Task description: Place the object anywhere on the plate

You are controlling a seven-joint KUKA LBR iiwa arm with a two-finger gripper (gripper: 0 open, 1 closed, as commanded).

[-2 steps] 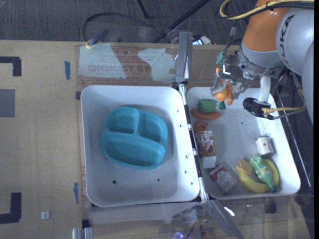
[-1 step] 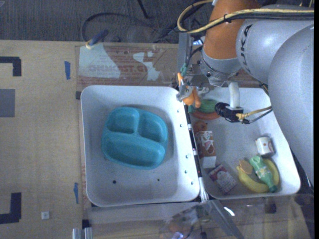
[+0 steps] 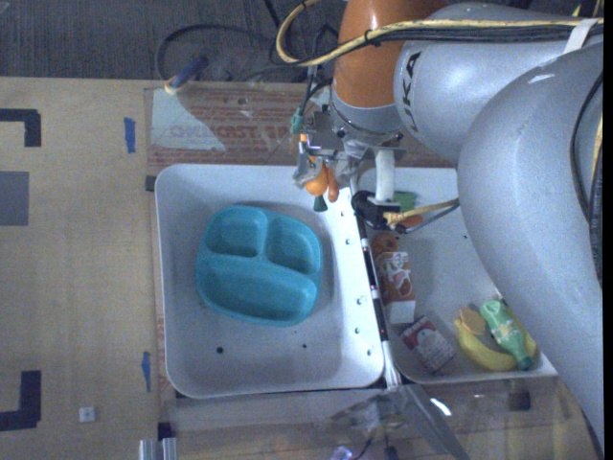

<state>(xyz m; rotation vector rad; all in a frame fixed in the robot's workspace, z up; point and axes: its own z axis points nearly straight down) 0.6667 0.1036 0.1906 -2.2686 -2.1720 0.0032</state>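
While the claw (image 3: 319, 182) hangs over the left bin's (image 3: 182, 286) far edge, it pinches a small orange object (image 3: 324, 186).
The blue divided plate (image 3: 259, 264) lies in that bin (compartments bare); the right bin (image 3: 436, 377) holds a banana (image 3: 479, 345), green bottle (image 3: 508, 332) and packets (image 3: 395, 271).

Matt teal plastic plate (image 3: 259, 264), smooth glossy white plastic bin (image 3: 182, 333), pale wood bench (image 3: 77, 276)

Arm (image 3: 498, 113): cut off at top and right edges. Right bin (image 3: 450, 372): far side hidden under arm. Orange object (image 3: 323, 182) at tool (image 3: 316, 172): too small to identify; finger contact unclear. Packet (image 3: 395, 268): label blurred, unreadable.
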